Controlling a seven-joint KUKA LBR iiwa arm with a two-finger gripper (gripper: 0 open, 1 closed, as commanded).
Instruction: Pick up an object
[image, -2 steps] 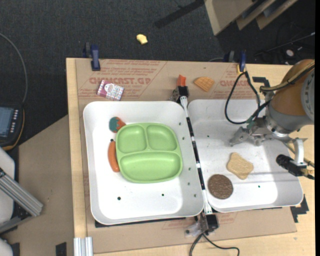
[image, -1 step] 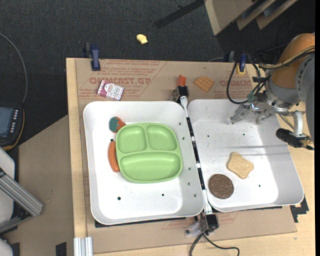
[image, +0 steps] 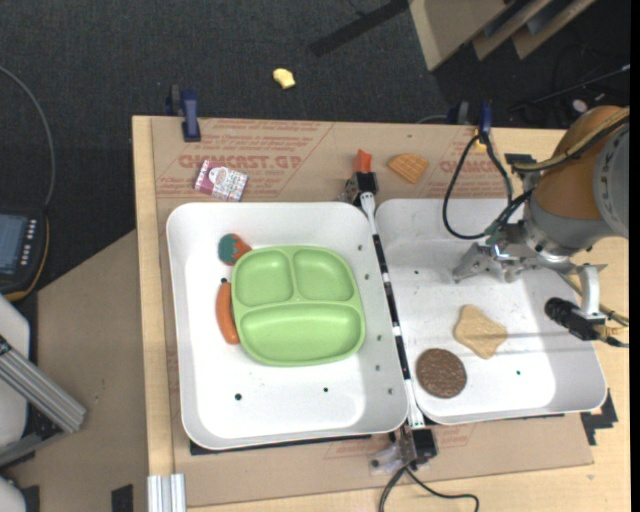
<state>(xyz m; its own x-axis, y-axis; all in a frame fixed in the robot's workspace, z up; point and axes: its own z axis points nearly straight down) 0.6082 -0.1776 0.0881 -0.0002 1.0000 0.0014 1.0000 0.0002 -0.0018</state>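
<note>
The gripper (image: 480, 262) hangs over the far part of the right bin (image: 560, 395); whether it is spread or pinched, I cannot tell. Nearer in that bin lie a tan bread slice (image: 479, 331) and a brown round patty (image: 441, 372), both apart from the gripper.

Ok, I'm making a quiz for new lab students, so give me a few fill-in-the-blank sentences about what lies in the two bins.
1. The green divided plate lies in the ____ bin.
2. The round brown patty lies in the ____ bin.
3. The orange carrot lies against the plate's ____ edge.
4. The gripper is above the ____ bin.

Missing words: left; right; left; right
</note>
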